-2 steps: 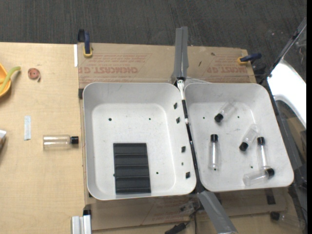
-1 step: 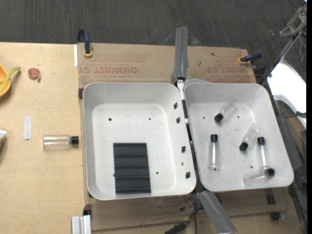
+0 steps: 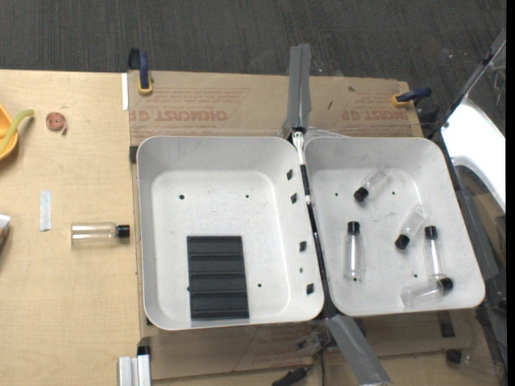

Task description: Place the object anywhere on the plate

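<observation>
- The plate (image 3: 217, 277) is your landmark: a black ribbed slab lying flat on the floor of the left bin (image 3: 161, 215), close to that bin's near wall.
- Nothing lies on the plate, so the task is not yet done.
- Your task's things are five clear vials with black caps, all in the right bin (image 3: 322, 215), well to the right of the plate.
- The first vial (image 3: 352, 252) is the nearest to the plate. It lies lengthwise with its cap pointing to the far wall.
- The second vial (image 3: 372, 185) lies farther back and to the right of the plate, tilted, with its cap toward the plate's side.
- The third vial (image 3: 410, 229) lies right of the first, slanted, with its cap at the lower end.
- The fourth vial (image 3: 433, 254) lies just beside the third, on the side away from the plate, cap to the far wall.
- The fifth vial (image 3: 425, 290) lies farthest right of the plate, by the near right corner, close to the fourth's base. You cannot tell if they touch.
- You cannot tell whether the claw is apart or together.
- On the worktop (image 3: 64, 296), left of the plate and outside the bins, a clear bottle (image 3: 98, 232) lies on its side with its black cap toward the plate.
- Cardboard (image 3: 209, 107) lies under both bins, with a clamp (image 3: 137, 64) behind the plate at the far edge.
</observation>
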Controlling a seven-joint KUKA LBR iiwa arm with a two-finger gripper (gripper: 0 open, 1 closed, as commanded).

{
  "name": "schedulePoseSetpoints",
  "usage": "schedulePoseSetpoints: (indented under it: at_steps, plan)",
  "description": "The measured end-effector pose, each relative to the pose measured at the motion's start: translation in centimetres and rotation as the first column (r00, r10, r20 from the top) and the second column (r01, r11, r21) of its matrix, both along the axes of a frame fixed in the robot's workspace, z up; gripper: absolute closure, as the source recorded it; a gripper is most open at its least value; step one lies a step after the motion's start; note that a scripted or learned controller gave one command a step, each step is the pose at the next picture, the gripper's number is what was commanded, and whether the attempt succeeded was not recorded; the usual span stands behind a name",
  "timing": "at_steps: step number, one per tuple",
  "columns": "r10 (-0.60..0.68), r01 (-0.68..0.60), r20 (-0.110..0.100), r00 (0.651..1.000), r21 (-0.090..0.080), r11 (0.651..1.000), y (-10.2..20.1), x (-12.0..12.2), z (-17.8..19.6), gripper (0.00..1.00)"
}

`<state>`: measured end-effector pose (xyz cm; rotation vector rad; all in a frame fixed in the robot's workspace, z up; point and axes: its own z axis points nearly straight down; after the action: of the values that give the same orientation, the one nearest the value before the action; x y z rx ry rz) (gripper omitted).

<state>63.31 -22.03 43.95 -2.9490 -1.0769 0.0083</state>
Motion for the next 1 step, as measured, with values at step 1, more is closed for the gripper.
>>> schedulePoseSetpoints:
  at_steps: [1]
  plan:
    - [-0.113,0.113,0.002,0.994,-0.001,0.994,1.16,2.08,-0.01,0.00]
